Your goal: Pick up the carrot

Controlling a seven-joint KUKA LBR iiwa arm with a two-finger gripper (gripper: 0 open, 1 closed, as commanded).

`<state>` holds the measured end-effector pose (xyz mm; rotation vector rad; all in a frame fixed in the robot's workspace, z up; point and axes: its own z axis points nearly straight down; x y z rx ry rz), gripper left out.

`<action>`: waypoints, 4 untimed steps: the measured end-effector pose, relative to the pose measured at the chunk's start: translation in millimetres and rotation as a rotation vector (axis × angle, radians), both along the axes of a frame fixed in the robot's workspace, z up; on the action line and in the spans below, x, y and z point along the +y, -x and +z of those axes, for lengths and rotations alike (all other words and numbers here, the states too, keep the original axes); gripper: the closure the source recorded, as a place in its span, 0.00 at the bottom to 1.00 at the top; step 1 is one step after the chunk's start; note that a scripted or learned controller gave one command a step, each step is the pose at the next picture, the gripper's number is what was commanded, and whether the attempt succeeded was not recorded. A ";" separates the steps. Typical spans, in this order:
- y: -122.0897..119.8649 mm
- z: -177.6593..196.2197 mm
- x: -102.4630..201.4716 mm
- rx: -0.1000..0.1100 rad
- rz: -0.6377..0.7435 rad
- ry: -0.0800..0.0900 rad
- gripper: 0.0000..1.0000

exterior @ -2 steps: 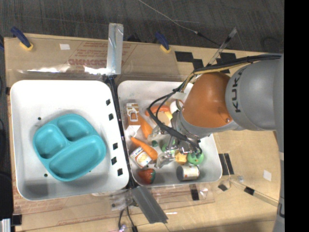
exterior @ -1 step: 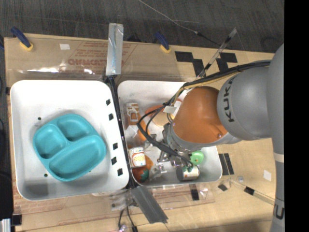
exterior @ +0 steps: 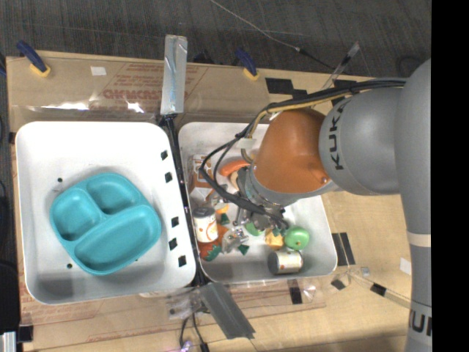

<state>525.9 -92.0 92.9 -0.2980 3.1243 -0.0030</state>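
Hovering arm (exterior: 293, 160) hides right bin (exterior: 322, 248) | clutter: green ball (exterior: 297, 237), can (exterior: 286, 262) | pincer state: cannot tell

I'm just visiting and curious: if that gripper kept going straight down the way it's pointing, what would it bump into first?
Probably the pile of small toys in the right bin, just under the gripper. Which piece comes first is hard to tell, since the arm hides much of the spot and depth is unclear.

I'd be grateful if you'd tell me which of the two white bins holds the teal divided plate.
The left bin holds the teal divided plate. The right bin, under the arm, holds a clutter of small toy items instead.
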 end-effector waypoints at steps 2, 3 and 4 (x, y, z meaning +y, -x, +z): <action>-18.0 10.4 0.2 -0.001 -0.004 0.001 1.00; 39.4 101.2 27.7 -0.002 -0.166 -0.002 1.00; 17.0 126.9 72.3 0.001 -0.370 -0.002 1.00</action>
